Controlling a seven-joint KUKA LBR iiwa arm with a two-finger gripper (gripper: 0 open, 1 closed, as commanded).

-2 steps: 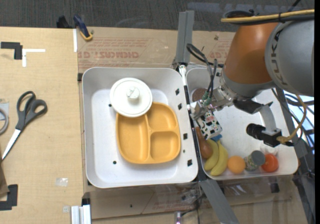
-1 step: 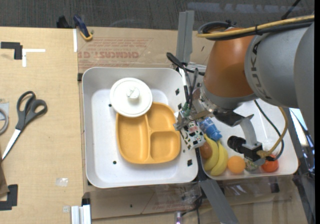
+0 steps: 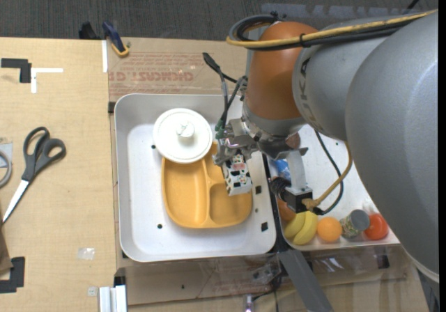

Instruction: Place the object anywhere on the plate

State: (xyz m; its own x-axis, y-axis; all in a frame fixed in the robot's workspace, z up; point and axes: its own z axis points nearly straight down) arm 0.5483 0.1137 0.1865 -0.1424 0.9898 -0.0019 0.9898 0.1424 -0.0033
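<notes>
Item 1, far left: scissors (image 3: pixel 35 154) lay on the table (image 3: pixel 63 234), well apart from the work; you could ignore them.

Item 2, left bin (image 3: pixel 136 234): it held a yellow divided plate (image 3: pixel 187 199), with a round white lid (image 3: pixel 182 135) resting over the plate's upper edge.

Item 3, the object (image 3: pixel 238 177): a small white block with black patches, apparently a carton or box, sat at the plate's right rim, just under the end effector (image 3: pixel 233 157). It seemed to be between the fingers, tilted a little. You could not tell for certain whether it was gripped or merely touched, since the wrist hid the fingertips. Judged light and fairly stiff, with smooth printed faces that could slip; thin walls would probably dent under hard squeezing. You would do best to hold it across its two flat sides, near the middle, with modest force.

Item 4, arm: the orange band (image 3: pixel 275 74) stood above the bins' shared wall.

Item 5, right bin (image 3: pixel 327 143): a banana (image 3: pixel 301 227), an orange (image 3: pixel 329 229), a grey piece (image 3: pixel 357 222) and a red fruit (image 3: pixel 377 227) lay along its near wall.
</notes>
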